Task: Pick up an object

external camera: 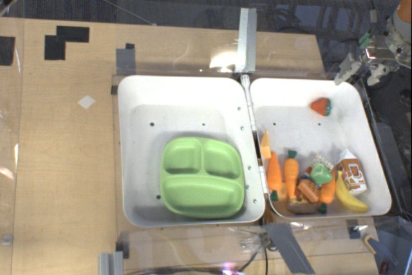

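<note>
- The gripper (362, 69) hung just beyond the far right corner of the right bin (293, 114), its two fingers spread apart with nothing between them; the pick appeared to be at the approach step.
- A toy strawberry (320, 106), red with a green cap, lay alone in that bin's far half, the nearest thing to the gripper.
- Along the bin's near wall, smooth plastic play food crowded together: two orange carrots (284, 174), a curved yellow banana (351, 198) and a small brown-and-white carton (352, 174).
- Left of the right bin, a glossy green divided plate (203, 177) sat in the left bin (148, 132).
- The next move likely called for a short reach inward and a descent over the strawberry.
</note>
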Robot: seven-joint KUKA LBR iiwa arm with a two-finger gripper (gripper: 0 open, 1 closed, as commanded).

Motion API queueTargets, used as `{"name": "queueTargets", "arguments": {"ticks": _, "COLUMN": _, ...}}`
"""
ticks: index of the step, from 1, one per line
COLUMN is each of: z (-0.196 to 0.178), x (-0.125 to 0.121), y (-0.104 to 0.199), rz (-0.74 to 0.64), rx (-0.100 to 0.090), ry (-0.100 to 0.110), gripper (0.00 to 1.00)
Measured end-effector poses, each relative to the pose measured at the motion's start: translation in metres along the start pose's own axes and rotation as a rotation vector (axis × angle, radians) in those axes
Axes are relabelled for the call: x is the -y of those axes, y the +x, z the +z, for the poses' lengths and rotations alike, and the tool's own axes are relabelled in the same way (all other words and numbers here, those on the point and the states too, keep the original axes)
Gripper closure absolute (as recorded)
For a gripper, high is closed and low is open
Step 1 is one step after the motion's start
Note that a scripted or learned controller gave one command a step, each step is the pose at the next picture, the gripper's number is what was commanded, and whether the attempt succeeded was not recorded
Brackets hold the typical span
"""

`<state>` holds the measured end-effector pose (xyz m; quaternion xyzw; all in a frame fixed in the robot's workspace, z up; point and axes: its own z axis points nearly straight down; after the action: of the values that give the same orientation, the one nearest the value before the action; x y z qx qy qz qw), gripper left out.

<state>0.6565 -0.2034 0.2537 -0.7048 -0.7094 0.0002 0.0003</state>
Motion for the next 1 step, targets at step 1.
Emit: {"name": "queueTargets", "arguments": {"ticks": 1, "z": 0.1083, "x": -0.0122, "y": -0.0006, "rz": 0.112, "rx": 0.000, "ry": 0.004, "gripper": 0.00}}
